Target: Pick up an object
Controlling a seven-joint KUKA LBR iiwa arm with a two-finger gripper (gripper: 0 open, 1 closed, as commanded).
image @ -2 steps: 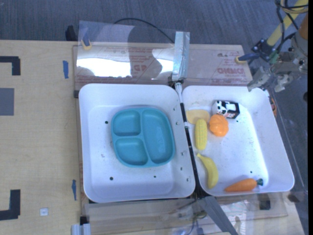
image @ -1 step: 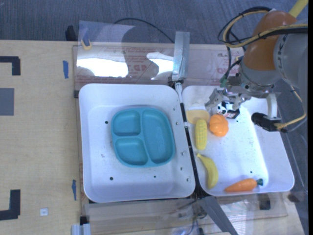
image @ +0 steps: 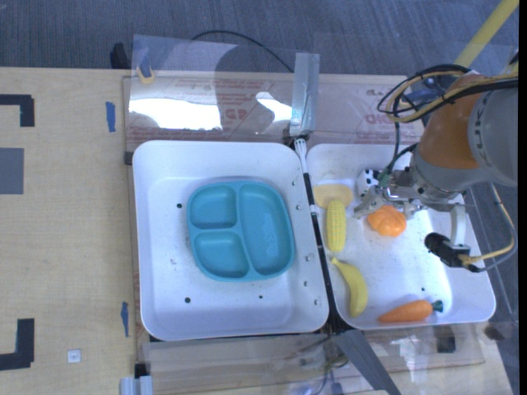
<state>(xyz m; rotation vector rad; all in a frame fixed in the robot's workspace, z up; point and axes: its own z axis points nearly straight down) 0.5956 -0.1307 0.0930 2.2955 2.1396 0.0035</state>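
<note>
My gripper (image: pixel 390 202) hangs over the back half of the right bin (image: pixel 465 299), just above an orange fruit (image: pixel 387 223) whose top edge it covers. I cannot tell whether it touches the orange. A small black-and-white toy (image: pixel 367 178) sits just left of the gripper. An ear of corn (image: pixel 336 225) lies along the bin's left wall, with a pale yellow flat piece (image: pixel 331 193) behind it. A banana (image: pixel 352 284) lies toward the front left, and a carrot (image: pixel 407 311) rests at the front.
The left bin (image: pixel 156 229) holds a blue divided plate (image: pixel 241 229) in its middle. A metal post (image: pixel 304 97) and a clear sheet stand behind the bins. Cables loop over the arm's orange band (image: pixel 451 134), and a black cable end (image: pixel 443 248) hangs right of the orange.
</note>
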